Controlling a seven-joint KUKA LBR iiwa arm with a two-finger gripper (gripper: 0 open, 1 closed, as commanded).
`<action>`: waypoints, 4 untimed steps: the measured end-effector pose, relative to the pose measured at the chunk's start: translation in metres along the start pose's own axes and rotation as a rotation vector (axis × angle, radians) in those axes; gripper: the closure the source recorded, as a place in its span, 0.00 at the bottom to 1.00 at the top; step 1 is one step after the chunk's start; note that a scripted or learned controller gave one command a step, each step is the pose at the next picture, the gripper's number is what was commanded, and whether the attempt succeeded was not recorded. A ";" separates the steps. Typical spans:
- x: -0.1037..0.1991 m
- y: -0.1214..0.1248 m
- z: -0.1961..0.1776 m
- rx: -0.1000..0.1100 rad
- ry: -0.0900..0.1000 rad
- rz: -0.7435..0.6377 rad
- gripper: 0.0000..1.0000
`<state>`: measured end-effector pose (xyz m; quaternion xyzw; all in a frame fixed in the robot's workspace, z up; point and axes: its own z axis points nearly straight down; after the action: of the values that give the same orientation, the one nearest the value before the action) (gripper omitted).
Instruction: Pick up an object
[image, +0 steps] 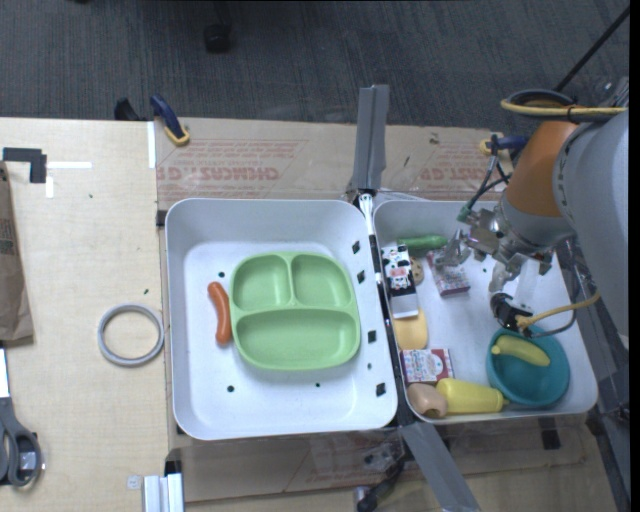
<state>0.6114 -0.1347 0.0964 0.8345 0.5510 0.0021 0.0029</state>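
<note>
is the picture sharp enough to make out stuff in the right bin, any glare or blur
Camera view: lighting is even and soft, with faint shadows under the green tray; the white left bin looks bright but not blown out; the gripper area is cluttered and slightly soft, and the small packets' print is unreadable.

We see two bins side by side on the counter (80, 250). In the left bin (190, 390) a divided plate (295, 312) sits at the centre, with a sausage (219, 311) just beside it at nine o'clock. In the right bin (578, 398) a bowl (530, 375) holding a banana (521, 349) lies at four o'clock, a bottle (468, 397) at six. A ring (130, 333) rests on the counter, well left of the bins.
</note>
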 end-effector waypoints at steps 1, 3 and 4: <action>-0.013 -0.002 -0.030 0.010 -0.003 -0.049 0.00; 0.009 -0.029 -0.003 0.013 -0.003 -0.047 1.00; 0.019 -0.017 0.005 0.010 -0.002 -0.199 1.00</action>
<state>0.6030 -0.1108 0.0913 0.7758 0.6310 -0.0017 -0.0004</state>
